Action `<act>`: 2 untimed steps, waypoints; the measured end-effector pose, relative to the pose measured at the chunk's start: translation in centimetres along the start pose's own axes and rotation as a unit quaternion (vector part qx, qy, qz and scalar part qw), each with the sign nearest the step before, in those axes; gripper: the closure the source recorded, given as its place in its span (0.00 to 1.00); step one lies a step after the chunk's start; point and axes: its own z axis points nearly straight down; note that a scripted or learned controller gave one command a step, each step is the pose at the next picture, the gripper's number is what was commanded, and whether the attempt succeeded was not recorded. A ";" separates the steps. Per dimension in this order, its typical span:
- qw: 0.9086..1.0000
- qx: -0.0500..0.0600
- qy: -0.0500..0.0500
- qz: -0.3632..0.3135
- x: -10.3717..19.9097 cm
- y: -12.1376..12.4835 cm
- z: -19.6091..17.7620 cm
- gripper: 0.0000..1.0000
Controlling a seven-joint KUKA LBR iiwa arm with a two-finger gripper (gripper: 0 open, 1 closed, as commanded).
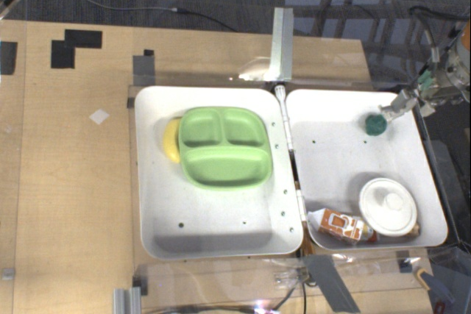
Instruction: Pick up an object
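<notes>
Camera view: the gripper is seen by the right bin's far edge, near a green ball. Whether anything is held cannot be told.

The divided plate was light green. The ball was dark teal. The bowl was white, the packet orange-brown.
</notes>
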 end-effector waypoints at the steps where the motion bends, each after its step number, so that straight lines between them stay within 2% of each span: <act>1: 1.000 0.001 0.000 -0.013 -0.6 1.8 7.3 0.00; 2: 1.000 0.000 0.000 -0.004 -2.9 5.7 14.7 0.00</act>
